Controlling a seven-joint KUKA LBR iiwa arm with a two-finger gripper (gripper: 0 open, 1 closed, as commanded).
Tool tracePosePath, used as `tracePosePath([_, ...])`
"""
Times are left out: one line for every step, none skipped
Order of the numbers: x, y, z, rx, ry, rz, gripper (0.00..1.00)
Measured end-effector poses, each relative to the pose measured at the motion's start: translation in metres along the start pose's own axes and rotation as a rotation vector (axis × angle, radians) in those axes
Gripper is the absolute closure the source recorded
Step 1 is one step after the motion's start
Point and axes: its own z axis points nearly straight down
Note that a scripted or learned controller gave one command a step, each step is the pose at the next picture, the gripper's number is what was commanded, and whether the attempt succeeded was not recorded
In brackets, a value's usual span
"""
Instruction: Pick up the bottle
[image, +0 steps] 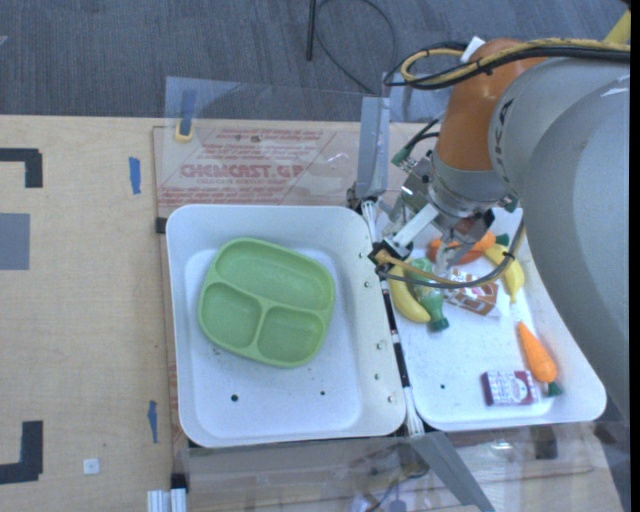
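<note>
The green bottle (432, 298) lies on its side in the right bin (470, 400), near that bin's left wall, resting across a yellow banana (405, 298). My gripper (438, 240) hangs at the far end of the right bin, just above and behind the bottle's upper end. The wrist and its cables hide what lies directly under the gripper. Nothing can be made out as held.
The right bin also holds a second banana (510, 270), a carrot (538, 353), a small red box (510, 387) and a red-and-white packet (478, 296). In the left bin (200, 400) sits a green divided plate (267, 300). The arm's bulk covers the right side.
</note>
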Motion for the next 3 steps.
tracePosePath([-0.068, -0.005, 0.000, -0.001, 0.000, 0.062, 0.00])
tracePosePath([-0.068, -0.005, -0.009, -0.001, 0.001, 0.064, 1.00])
tracePosePath([-0.065, -0.042, -0.141, -0.004, 0.002, 0.474, 1.00])
